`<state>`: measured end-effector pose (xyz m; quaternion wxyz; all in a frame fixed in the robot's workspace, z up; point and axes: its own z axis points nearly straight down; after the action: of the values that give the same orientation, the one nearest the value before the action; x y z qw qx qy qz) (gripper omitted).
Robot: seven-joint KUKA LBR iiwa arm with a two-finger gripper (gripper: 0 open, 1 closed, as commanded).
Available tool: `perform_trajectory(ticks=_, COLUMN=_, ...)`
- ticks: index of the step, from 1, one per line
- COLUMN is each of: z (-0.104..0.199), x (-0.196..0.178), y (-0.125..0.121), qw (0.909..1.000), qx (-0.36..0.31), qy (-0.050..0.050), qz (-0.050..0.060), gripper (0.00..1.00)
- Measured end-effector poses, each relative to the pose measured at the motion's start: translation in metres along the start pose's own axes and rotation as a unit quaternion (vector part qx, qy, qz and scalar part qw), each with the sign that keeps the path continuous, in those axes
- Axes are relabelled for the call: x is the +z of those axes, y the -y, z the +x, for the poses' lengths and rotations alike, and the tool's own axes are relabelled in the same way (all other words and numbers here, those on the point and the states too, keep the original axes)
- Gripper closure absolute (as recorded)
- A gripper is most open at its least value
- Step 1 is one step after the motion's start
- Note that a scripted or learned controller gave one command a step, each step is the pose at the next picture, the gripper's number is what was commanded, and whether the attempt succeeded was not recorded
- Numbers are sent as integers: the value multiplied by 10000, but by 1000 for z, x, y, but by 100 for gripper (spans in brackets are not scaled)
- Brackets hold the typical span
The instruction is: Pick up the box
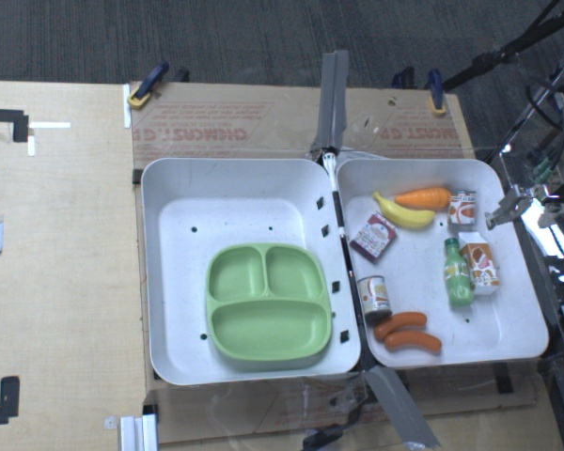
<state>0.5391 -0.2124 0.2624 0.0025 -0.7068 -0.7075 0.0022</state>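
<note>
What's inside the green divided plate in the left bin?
Nothing visible: the three compartments of the green plate show bare green. Whatever lies beneath the plate in the left bin is covered.

Maroon box (pixel 373 237), flat, right bin

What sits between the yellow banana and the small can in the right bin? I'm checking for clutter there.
In the camera view, the dark maroon packet lies between the yellow banana and the small can, on the right white bin's floor.

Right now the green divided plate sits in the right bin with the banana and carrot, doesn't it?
Not quite. In the camera view the green plate sits alone in the left bin; the banana and carrot lie in the right bin.
</note>
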Motion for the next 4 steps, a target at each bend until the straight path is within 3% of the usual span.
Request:
perform_trajectory(ticks=1, z=69, x=113, y=-50, qw=10000, qx=-25, qy=-2, qz=4, gripper=0)
perform_trajectory(ticks=2, z=133, x=73, y=-120, qw=9824, qx=1870, qy=10, qz=-6, gripper=0)
perform_trajectory(ticks=3, z=241, x=73, y=-45, qw=9879, qx=1551, qy=13, qz=-1, gripper=0)
perform_trajectory(ticks=4, z=187, x=75, y=-13, qw=9828, qx=1844, qy=13, qz=10, gripper=0)
